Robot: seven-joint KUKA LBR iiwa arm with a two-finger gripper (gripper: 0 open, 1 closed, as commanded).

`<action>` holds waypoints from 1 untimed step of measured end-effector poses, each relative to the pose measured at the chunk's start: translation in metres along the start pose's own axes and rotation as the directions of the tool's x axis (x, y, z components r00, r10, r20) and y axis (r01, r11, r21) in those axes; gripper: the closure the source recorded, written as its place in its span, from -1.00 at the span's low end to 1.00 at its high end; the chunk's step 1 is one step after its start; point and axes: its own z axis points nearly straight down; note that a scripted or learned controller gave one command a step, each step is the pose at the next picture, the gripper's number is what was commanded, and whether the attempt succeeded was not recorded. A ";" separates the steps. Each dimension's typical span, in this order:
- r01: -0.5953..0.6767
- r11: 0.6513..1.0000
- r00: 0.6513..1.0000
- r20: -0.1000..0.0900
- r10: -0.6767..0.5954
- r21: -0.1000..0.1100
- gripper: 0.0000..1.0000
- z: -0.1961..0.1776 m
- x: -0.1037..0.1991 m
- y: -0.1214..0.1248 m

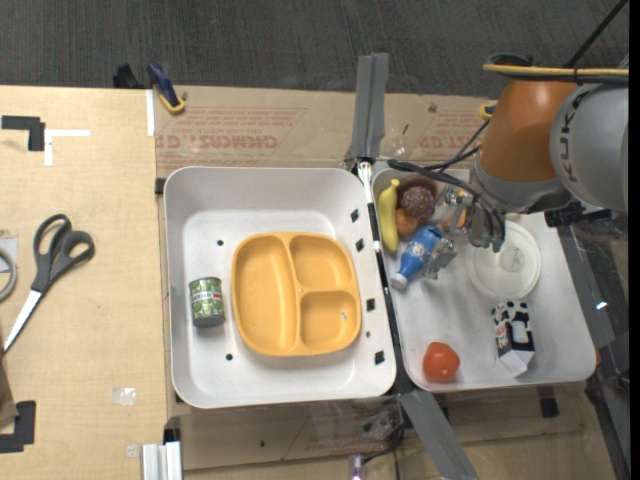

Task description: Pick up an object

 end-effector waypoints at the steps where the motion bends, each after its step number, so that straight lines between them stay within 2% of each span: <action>1: 0.070 0.998 0.997 -0.019 -0.069 0.007 -1.00 0.004 -0.017 0.013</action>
